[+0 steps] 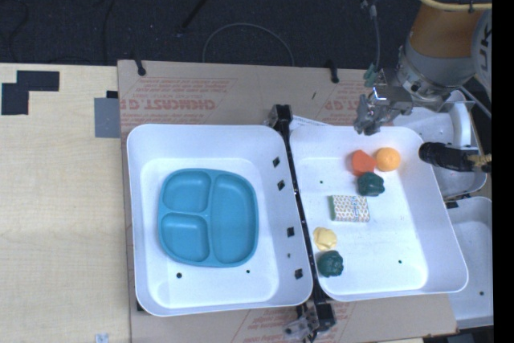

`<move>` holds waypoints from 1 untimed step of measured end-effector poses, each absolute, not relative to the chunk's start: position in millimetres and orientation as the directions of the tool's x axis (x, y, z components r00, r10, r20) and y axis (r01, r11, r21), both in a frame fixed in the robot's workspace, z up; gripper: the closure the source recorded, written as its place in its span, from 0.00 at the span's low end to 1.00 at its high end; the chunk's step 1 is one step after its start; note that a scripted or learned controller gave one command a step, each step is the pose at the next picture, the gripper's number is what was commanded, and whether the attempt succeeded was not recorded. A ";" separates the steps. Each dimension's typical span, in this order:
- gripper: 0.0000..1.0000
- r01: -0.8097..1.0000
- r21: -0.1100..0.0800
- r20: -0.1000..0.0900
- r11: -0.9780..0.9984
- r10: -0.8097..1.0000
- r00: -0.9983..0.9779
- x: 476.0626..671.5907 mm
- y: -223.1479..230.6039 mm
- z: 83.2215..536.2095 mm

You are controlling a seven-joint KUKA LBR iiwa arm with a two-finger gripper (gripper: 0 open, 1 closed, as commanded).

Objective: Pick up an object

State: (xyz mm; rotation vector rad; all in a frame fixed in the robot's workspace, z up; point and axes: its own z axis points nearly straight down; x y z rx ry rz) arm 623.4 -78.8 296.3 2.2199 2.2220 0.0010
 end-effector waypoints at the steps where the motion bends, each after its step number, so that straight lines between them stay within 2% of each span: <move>1: 1.00 1.000 -0.004 0.001 0.002 1.000 -0.002 613.4 -32.8 288.7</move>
